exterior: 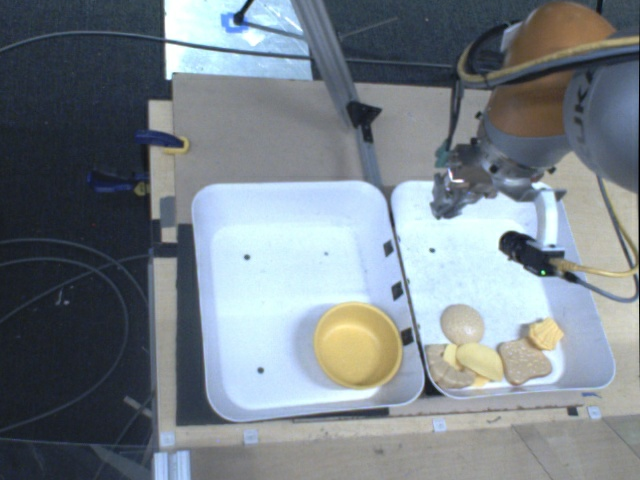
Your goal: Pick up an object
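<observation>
The food pieces lie huddled at the near end of the right bin, so a clean pick probably means descending on the outlying round bun rather than the touching slices. They look pale tan and yellow, small, toy-like. The gripper hangs over the bin's far end, well apart from them, holding nothing; how wide it stands, I cannot tell. A yellow bowl sits in the left bin.

We take this for a robot lab; a plywood bench sits on dark carpet; loose cables trail across it; clamps grip the bench edge.
</observation>
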